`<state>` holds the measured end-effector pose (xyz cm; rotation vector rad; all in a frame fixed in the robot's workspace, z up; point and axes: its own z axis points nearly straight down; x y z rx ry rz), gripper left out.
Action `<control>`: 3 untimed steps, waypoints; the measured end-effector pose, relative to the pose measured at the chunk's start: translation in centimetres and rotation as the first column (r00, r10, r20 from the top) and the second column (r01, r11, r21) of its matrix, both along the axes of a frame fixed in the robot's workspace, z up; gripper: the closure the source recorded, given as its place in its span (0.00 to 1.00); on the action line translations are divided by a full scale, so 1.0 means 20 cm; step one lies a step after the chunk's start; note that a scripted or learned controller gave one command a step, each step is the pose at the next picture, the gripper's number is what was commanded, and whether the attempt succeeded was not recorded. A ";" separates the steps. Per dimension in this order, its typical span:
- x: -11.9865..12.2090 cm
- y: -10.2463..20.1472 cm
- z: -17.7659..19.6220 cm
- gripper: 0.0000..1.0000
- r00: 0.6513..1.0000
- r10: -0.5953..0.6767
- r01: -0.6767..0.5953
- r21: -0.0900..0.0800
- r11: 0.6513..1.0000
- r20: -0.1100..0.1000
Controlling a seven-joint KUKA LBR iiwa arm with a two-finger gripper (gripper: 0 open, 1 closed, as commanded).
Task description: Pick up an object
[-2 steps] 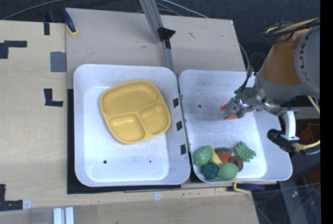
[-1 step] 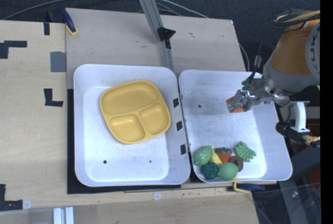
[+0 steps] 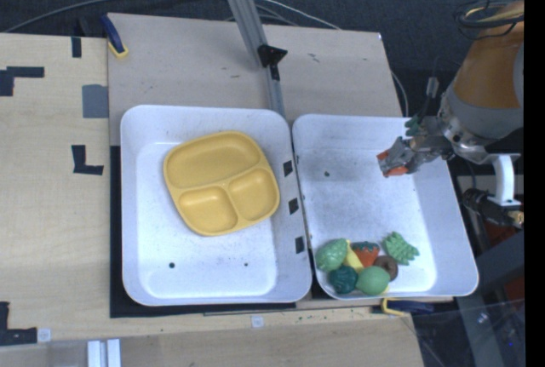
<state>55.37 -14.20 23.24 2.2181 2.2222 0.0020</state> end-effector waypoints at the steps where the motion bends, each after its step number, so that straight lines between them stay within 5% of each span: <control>1: -0.02 0.30 -0.03 1.00 1.000 0.005 -0.005 0.002 1.000 -0.004; 3: 0.06 0.78 -0.06 1.00 1.000 0.006 -0.006 0.002 1.000 -0.004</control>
